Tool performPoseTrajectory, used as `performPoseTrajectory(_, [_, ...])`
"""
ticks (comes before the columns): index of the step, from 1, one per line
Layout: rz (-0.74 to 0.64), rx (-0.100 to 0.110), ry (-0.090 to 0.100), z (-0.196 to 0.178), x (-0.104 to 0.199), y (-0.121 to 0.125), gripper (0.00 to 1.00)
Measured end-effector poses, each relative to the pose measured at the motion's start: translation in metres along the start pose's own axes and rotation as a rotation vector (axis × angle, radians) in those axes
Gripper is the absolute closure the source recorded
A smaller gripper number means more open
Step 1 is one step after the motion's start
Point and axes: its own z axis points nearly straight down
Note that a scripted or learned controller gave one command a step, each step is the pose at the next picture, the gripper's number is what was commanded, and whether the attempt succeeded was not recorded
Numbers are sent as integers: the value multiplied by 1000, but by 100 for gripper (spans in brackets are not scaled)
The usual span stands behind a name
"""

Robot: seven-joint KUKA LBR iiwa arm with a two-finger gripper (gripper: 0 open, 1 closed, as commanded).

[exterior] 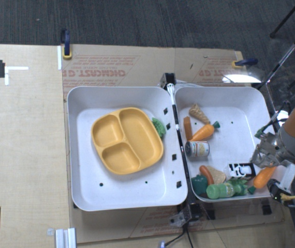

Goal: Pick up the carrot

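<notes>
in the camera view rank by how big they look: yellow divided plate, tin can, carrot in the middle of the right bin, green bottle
1. yellow divided plate, by far the largest
2. carrot and green bottle, look about alike, too close to rank
3. tin can, smallest, though not by much

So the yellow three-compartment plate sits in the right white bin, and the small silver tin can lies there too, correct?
No: the camera view shows the yellow three-compartment plate in the left white bin. The small silver tin can is in the right white bin.
</notes>
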Motion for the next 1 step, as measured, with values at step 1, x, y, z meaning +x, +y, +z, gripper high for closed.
performPoseTrajectory(1, [-291, 3, -3, 2, 4, -4, 0])
